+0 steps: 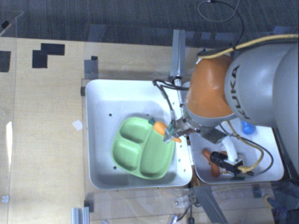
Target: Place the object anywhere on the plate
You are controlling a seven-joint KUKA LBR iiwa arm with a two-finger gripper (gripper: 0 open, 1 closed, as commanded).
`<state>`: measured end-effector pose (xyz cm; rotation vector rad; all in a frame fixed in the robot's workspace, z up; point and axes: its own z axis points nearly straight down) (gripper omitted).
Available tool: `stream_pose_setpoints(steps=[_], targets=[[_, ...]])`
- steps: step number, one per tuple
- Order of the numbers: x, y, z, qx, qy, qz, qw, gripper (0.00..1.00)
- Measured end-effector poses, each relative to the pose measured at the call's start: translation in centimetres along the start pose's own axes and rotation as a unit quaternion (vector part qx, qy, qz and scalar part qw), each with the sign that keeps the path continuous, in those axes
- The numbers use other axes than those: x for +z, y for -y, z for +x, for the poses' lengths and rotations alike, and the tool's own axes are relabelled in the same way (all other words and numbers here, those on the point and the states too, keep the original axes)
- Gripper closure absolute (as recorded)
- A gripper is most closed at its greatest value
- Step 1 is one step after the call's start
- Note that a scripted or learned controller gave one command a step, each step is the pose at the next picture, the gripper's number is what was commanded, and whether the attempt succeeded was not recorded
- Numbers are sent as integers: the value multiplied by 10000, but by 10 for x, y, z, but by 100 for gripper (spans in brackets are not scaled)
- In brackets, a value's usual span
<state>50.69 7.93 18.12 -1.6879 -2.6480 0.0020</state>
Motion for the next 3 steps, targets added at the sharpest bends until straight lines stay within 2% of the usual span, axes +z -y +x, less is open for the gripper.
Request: stream_pose_setpoints(steps=[1,2,3], targets=[[0,0,0,1,0,0,10000,0],[0,0,0,1,0,0,10000,0],[-57,29,-24,1363,7,-14,9907,0]])
